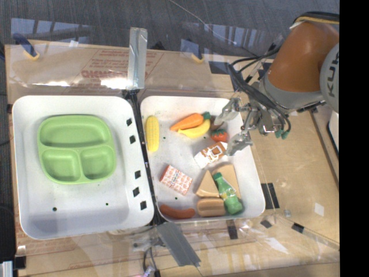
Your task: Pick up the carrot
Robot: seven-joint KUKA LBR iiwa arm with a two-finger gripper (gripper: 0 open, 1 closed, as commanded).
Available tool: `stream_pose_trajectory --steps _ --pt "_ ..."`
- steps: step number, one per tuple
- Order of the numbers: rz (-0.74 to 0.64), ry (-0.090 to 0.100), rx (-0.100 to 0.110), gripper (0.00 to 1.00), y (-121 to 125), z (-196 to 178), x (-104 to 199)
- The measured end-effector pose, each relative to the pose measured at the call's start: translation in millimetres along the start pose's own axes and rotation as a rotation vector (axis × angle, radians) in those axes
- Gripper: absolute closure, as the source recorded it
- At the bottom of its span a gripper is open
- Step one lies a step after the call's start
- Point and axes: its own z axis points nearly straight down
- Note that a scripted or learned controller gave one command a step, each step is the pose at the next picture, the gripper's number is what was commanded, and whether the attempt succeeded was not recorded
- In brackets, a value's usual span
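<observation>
The orange carrot [187, 121] lies tilted in the upper middle of the right bin [167, 105], its green top pointing right, resting against a yellow banana [196, 131]. My gripper [235, 126] hangs over the bin's upper right side, to the right of the carrot and apart from it. Its two fingers stand open, one near the bin's top right corner and the other lower, with nothing between them.
The right bin also holds a corn cob [152, 133], a strawberry [219, 135], a small carton [210, 153], a red-checked packet [176, 179], a cheese wedge [210, 183], a green bottle [227, 193], a sausage [177, 212] and a bread roll [210, 207]. A green divided plate [76, 148] sits in the left bin [34, 212].
</observation>
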Motion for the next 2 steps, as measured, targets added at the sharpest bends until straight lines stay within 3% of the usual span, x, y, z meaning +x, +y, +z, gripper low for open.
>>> stream_pose_trajectory --steps 1,2 --pt "-0.099 0.006 -0.005 0.0 49 88 -70" --pt "-0.2 -0.001 -0.001 0.0 55 147 -84"
